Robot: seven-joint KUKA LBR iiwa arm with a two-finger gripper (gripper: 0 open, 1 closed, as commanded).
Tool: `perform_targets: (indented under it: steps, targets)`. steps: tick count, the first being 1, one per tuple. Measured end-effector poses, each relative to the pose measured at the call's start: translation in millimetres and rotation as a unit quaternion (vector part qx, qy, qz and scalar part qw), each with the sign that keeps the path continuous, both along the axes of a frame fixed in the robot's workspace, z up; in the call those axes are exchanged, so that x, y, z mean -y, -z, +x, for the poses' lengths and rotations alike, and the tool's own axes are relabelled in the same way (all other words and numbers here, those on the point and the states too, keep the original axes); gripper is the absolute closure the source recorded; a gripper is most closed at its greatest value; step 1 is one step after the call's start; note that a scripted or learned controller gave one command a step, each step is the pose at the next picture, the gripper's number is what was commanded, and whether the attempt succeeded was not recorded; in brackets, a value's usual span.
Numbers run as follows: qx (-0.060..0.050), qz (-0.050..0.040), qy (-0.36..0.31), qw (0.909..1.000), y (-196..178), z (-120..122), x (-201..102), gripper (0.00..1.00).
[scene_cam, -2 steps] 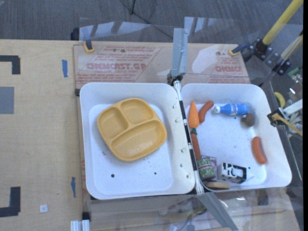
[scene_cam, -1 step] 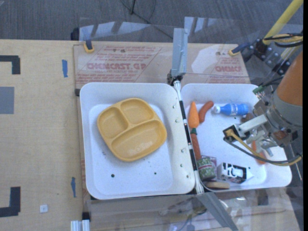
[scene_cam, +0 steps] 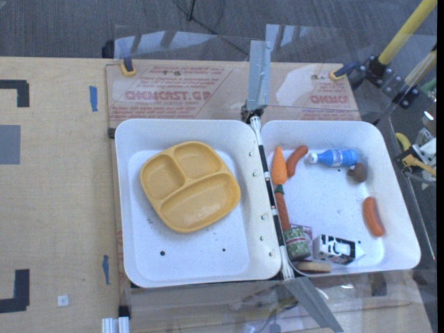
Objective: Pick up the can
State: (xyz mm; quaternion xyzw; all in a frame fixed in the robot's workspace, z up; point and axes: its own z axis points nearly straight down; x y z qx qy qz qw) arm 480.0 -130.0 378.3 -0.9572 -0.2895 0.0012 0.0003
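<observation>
Where bins meet, can point(scene_cam: 298, 241) in right bin point(scene_cam: 399, 186).

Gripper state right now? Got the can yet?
Gripper: not in view, no state to report.
Can: lying in the right bin, near its front left corner, not picked up.

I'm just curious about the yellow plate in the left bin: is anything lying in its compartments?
No. The yellow plate shows three bare compartments with nothing in them. It lies flat on the left bin, so whatever might be beneath it is covered and cannot be seen.
</observation>
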Motion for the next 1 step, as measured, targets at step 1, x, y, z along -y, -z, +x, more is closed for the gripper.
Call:
perform_targets:
  steps: [1]
  targets:
    - [-0.001, 0.0003, 0.041, 0.9991, 10.7, -0.5, -121.5, 1.0]
